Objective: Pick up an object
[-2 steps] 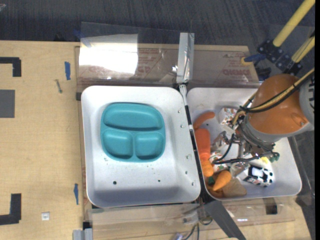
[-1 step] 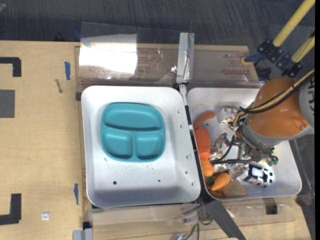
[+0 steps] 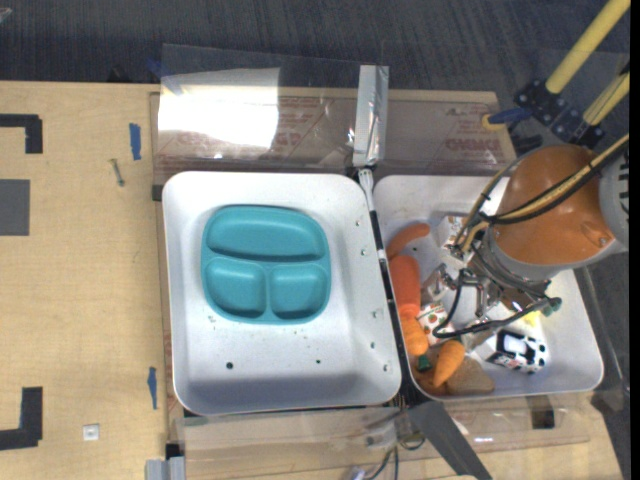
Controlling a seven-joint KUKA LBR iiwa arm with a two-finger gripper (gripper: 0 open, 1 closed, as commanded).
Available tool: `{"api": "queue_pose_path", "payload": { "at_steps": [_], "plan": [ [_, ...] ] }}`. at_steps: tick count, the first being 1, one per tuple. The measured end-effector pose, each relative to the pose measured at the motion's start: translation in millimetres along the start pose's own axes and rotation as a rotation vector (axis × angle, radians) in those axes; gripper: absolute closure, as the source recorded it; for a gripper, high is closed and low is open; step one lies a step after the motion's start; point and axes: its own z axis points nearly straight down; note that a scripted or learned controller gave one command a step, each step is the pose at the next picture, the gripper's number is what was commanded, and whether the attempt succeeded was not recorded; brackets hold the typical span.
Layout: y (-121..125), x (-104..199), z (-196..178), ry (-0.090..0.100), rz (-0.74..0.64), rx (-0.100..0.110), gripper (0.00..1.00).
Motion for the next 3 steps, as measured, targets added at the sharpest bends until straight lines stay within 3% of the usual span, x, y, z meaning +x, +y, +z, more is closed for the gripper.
{"api": "queue_pose_path", "payload": {
  "at_steps": [1, 2, 3],
  "plan": [
    [-3.1, -5.1, -12.8, -0.015, 0.0, 0.012, 1.0],
    [-2.0, -3.3, -0.6, -0.005, -0.207, -0.002, 1.0],
    [10.2, 10.6, -1.5, -0.009, -0.447, 0.004, 1.0]
  ]
}}
